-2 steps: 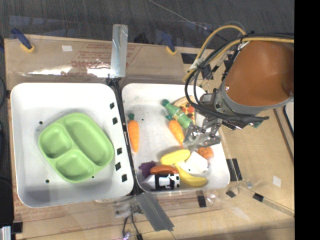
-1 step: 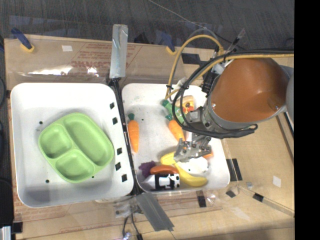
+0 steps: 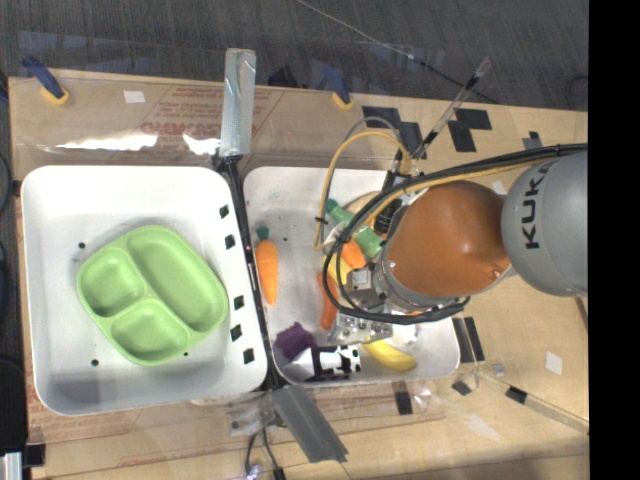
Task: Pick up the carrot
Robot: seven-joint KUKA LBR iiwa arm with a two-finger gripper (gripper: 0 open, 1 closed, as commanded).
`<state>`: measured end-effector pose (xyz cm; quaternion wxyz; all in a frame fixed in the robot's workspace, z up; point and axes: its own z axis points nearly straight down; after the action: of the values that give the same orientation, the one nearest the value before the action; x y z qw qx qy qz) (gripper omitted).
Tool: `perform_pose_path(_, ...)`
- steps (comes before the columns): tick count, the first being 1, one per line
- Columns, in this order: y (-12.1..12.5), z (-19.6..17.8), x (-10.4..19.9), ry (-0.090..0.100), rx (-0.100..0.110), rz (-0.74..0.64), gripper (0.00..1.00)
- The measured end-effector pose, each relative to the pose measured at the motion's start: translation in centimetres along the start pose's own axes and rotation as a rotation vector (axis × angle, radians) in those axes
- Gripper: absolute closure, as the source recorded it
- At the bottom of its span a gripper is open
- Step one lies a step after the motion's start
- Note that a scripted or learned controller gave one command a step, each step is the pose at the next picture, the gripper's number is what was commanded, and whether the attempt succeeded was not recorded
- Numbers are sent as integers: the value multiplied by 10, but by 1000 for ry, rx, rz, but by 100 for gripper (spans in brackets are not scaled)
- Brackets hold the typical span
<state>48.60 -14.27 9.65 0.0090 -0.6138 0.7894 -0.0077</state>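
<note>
- Two shallow white bins side by side.
- One green three-compartment plastic plate — left bin.
- One orange carrot — right bin, near the divider.
- One purple item, one yellow banana — below the carrot.
- One gripper — finger state cannot be told.

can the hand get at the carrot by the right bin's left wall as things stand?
Probably yes. The carrot lies exposed with nothing on top. The bin wall runs close along its left side, which may crowd a finger. The arm hangs above the same bin.
</note>
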Motion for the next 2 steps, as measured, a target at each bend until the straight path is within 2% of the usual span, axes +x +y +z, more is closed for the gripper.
perform_pose_path(1, 14, -135, -39, 5, -13, 110, 100)
perform_pose_path(2, 1, -163, -1, 7, -21, 135, 100)
